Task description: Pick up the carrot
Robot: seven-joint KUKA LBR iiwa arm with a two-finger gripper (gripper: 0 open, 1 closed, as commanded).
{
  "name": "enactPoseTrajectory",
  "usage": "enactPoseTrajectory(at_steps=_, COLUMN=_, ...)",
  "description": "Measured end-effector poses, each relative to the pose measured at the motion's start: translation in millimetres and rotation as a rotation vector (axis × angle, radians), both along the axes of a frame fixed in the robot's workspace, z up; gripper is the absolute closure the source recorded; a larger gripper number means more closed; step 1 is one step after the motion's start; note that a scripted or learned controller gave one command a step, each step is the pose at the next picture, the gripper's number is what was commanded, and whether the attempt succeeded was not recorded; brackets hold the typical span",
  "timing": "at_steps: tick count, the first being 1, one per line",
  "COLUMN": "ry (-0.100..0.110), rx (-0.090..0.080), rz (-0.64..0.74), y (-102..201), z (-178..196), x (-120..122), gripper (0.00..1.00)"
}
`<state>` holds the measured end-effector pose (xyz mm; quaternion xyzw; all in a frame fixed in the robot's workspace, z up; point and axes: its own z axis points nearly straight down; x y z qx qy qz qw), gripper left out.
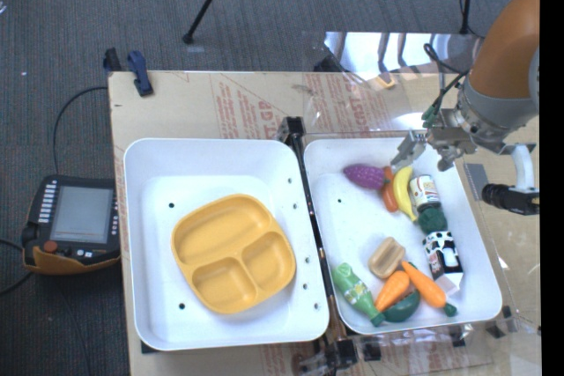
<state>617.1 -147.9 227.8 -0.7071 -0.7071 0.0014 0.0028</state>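
Nothing done yet: my gripper (426, 151) hangs spread wide and holding nothing over the right bin's (487, 264) far edge, carrot (424, 284) untouched near its near-right corner, whole pick left.

The carrot (424, 283) lies flat in the right-hand bin (486, 273), near its front corner: bright orange, tapered, green-tipped, angled diagonally, touching a second orange carrot-like piece (393, 290) beside it.
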Motion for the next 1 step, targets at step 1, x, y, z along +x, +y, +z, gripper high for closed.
enactPoseTrajectory(at_steps=1, ry=0.0, rx=0.004, rz=0.288, y=5.0, z=-142.0, x=-49.4, gripper=0.0)
